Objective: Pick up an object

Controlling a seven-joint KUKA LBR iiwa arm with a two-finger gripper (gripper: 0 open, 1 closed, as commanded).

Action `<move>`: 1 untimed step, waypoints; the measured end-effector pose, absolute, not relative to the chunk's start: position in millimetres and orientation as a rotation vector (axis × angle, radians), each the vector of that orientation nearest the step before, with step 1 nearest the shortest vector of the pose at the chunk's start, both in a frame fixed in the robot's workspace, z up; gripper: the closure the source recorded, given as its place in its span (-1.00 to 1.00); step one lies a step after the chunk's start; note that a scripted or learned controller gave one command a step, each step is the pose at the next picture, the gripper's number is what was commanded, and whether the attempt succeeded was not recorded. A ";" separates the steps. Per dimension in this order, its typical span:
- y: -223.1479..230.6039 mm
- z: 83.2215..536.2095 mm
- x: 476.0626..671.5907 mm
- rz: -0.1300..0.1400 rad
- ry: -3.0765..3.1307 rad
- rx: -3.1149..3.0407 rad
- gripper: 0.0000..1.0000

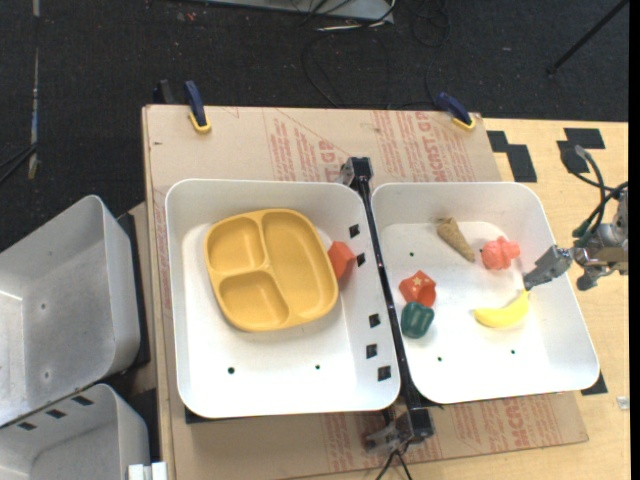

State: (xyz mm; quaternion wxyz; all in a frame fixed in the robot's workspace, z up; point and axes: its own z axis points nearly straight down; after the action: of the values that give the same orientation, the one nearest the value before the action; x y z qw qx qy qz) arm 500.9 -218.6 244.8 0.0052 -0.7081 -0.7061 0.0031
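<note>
The right bin [560, 368] holds a yellow banana [503, 311], a pink-red toy [499, 254], a tan wedge [457, 238], a red faceted piece [418, 288] and a green piece [417, 319]. My gripper [560, 276] hangs over the right bin's right rim, just right of the banana and the pink-red toy. It is open and nothing sits between its fingers. One dark finger [545, 269] points down-left toward the banana's upper tip.
The left bin [190, 368] holds a yellow divided plate [270, 268] and a small orange object [341, 260] against the plate's right side. A black divider [375, 268] separates the bins. Grey tubs [60, 298] stand off the bench at the left.
</note>
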 end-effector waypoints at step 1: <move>-218.0 250.8 503.5 0.001 -2.223 -2.220 -1.00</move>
State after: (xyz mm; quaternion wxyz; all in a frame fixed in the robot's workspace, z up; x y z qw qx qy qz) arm 503.5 -218.0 250.8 0.0001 -0.7067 -0.7075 0.0003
